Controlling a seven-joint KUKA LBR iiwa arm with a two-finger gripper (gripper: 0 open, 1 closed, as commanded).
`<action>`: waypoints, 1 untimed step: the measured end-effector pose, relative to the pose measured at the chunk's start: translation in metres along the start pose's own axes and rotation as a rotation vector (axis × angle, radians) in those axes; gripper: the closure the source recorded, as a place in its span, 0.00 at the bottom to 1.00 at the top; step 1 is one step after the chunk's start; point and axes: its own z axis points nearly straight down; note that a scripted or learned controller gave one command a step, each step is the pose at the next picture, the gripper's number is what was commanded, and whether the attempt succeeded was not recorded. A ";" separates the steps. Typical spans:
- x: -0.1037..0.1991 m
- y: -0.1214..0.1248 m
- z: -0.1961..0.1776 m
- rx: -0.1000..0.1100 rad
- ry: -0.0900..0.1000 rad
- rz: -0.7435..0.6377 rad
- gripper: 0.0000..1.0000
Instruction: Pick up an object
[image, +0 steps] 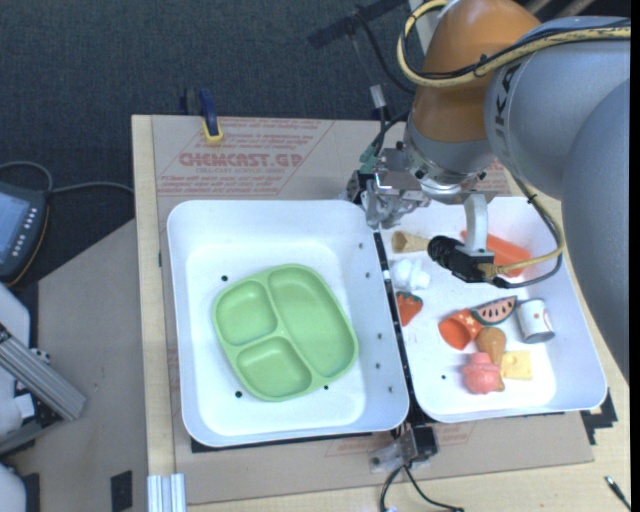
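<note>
- Red print on the brown sheet (250, 172) under the bins reads "CHEMCAST GP". The finer lines above and below it are too small to read.
- The silver can (535, 320) has a dark mark on its side that is too small to read. No other writing can be made out.
- Two white bins sit side by side on the counter (95, 300), their inner rims touching.
- The left bin (188, 262) holds one thing, a green divided plate (285, 330) with three compartments, lying flat at a slight angle.
- The right bin (572, 372) holds the task's things, ten small pieces by my count:
  - one tan piece (405, 240) at the far left corner
  - one white piece (408, 275) just nearer than the tan one
  - one red-orange piece (408, 308) against the left wall
  - one long orange piece (508, 250) at the far side
  - one toy watermelon slice (494, 310) in the middle
  - one orange cup (457, 330) on its side, left of the slice
  - the silver can, right of the slice
  - one brown piece (490, 343), one pink piece (482, 376) and one yellow block (517, 366), bunched at the near side
- One blue-handled clamp (210, 118) grips the far edge of the brown sheet.
- The claw (383, 208) is over the far end of the seam where the bins meet, close to the tan piece. I cannot tell whether it is released or clenched.
</note>
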 end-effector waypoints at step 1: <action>0.024 -0.002 0.004 0.004 -0.002 0.003 1.00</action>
